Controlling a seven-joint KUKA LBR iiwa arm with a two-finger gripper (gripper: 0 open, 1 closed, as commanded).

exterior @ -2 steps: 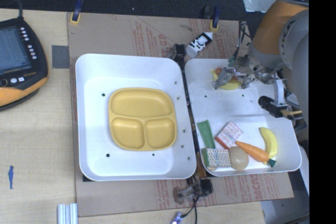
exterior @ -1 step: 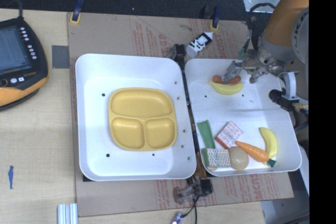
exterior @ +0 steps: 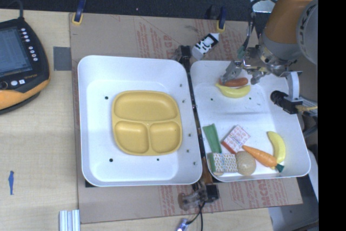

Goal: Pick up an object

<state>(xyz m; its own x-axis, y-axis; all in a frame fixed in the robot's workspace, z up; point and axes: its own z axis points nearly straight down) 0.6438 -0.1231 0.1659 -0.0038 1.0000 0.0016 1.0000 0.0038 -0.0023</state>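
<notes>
My gripper [exterior: 243, 74] is low over the far part of the right bin [exterior: 292, 116], directly above a toy hot dog [exterior: 234, 87] with a red sausage in a yellow bun. The gripper's tip meets the hot dog's top edge, and the contact itself is hidden. Near the front of the same bin lie a banana [exterior: 277, 146], a carrot [exterior: 260, 156], a tan round item [exterior: 246, 164], a red and white packet [exterior: 235, 139], a green bar [exterior: 211, 138] and a small patterned box [exterior: 224, 162].
The left bin [exterior: 97, 165] holds a yellow divided tray [exterior: 146, 121]. A teach pendant [exterior: 19, 62] lies at the far left of the bench. A black and white item [exterior: 205, 45] sits behind the bins. Clamps hold the cardboard's far edge.
</notes>
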